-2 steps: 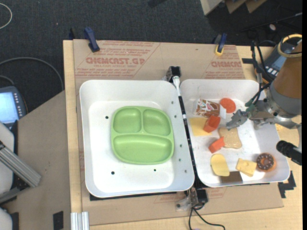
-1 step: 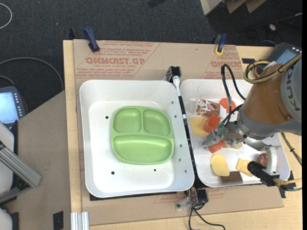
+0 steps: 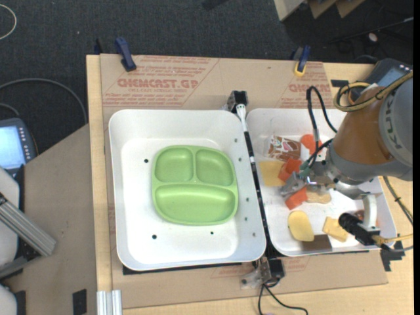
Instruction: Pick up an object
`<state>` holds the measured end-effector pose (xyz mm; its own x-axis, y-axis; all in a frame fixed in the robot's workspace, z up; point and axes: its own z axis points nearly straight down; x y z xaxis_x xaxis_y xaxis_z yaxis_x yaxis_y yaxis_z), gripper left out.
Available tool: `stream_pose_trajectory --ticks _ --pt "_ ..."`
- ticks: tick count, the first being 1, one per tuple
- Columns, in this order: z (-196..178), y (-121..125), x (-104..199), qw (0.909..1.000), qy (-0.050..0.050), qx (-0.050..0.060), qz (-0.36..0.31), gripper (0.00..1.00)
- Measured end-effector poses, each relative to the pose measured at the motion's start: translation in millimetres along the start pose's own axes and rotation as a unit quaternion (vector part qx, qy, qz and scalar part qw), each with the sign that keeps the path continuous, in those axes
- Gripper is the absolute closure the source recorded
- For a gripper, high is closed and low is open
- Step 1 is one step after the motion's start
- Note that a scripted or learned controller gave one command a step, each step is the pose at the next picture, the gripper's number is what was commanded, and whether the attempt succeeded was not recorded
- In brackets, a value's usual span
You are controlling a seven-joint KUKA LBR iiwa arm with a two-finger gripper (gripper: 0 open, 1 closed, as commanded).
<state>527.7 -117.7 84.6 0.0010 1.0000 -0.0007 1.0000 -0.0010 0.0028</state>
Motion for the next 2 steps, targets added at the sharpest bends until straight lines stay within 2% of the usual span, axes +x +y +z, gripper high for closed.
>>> stream_pose_trajectory --ticks 1,2 --pt "-15.0 2.2 -2.8 1.0 -0.005 -0.006 0.001 1.0" --pt "-14.1 1.7 -2.5 1.0 -0.004 -0.005 0.001 0.0"
